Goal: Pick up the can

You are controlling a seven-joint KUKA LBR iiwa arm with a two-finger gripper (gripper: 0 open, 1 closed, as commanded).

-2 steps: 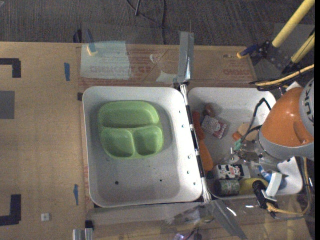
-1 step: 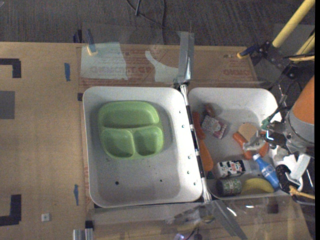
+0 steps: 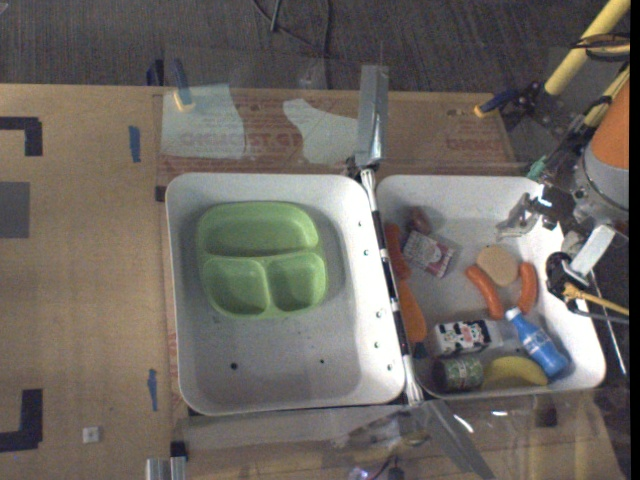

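The can (image 3: pixel 460 373) is small and dark with a green label. It lies on its side at the front edge of the right bin (image 3: pixel 470 200), between a black-and-white cow-print carton (image 3: pixel 462 336) and a banana (image 3: pixel 516 371). My gripper (image 3: pixel 537 215) hovers over the right bin's far right corner, well behind the can and to its right, with nothing seen in it. The grey arm with its orange band (image 3: pixel 613 133) comes in from the right edge.
The right bin also holds a blue bottle (image 3: pixel 538 345), two sausages (image 3: pixel 487 289), a round tan disc (image 3: pixel 495 264), a red-and-white packet (image 3: pixel 430 255) and an orange carrot (image 3: pixel 410 308) along its left wall. A green divided plate (image 3: pixel 262 258) sits in the left bin (image 3: pixel 290 368).
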